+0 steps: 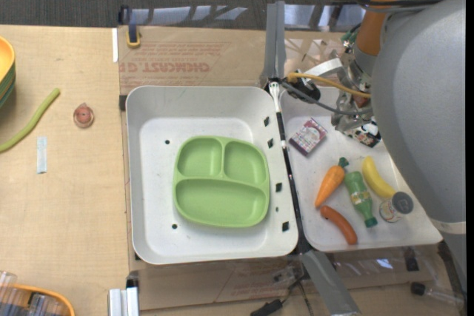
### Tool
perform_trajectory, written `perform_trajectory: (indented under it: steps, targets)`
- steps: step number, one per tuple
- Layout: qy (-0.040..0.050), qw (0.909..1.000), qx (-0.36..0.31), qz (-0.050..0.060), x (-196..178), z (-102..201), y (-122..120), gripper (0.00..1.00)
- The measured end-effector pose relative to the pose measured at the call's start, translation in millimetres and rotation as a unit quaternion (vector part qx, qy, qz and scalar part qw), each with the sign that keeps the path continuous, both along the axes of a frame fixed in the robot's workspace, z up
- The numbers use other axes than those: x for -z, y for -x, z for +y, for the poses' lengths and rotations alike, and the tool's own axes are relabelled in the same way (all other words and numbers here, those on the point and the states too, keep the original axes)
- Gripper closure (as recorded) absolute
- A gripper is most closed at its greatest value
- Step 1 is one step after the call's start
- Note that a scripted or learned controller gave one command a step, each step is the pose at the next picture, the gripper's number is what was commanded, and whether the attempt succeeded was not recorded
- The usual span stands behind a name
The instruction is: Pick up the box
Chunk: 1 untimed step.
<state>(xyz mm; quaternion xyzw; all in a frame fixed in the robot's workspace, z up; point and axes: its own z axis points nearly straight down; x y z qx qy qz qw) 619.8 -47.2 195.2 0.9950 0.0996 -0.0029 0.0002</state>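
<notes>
— Box (pixel 308 136) first: where does it lie?

— In the right bin (pixel 415 233), toward its upper left part, flat on the floor and turned at a slant; it is small, purple and white, with a printed face; it lies close to the wall that parts the two bins, apart from the other things.

— And the gripper?

— The gripper (pixel 354 120) hangs over the same bin, to the right of the box and a little above it in the view; the metal tips point down beside a small black-and-white thing (pixel 368 134), perhaps a toy, though the view is too cluttered to name it; whether the pincer is spread or closed cannot be told from here, and nothing can be seen in its grasp; the box lies untouched.

— What else is in that bin?

— A carrot (pixel 329 184), a green bottle (pixel 359 198), a banana (pixel 378 177), a red sausage-like piece (pixel 340 224) and a small round grey thing (pixel 401 203), all in the lower half, well below the box.

— The left bin (pixel 148 233)?

— A green divided plate (pixel 221 181) lies in its middle; the grey arm (pixel 426 85) covers the right side of the view.
</notes>
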Motion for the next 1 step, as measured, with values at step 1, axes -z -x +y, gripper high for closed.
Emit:
perform_trajectory:
  steps: [1]
  targets:
    - [-0.0002, 0.9948, -0.102, 0.000, -85.8, -29.8, -2.2, 1.00]
